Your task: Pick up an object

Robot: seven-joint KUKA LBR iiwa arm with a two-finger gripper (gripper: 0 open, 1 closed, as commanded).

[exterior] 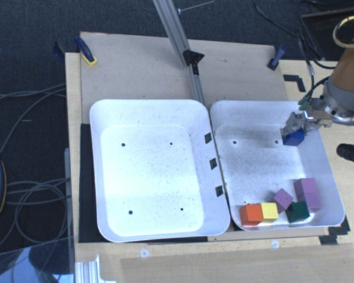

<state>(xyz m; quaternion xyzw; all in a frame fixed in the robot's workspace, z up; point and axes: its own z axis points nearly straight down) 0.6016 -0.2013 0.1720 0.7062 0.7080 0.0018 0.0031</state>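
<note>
The gripper [297, 128] hangs over the far right part of the right bin [248, 158], its fingers clamped on a blue block [293, 138]. Along that bin's near edge sit an orange block [252, 213], yellow block [269, 211], green block [297, 211] and two purple blocks [282, 197].

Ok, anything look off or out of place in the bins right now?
Nothing spilled or damaged. The orange, yellow, green and two purple blocks sit clustered in the right bin's near corner. A blue block sits apart, at the gripper.
</note>
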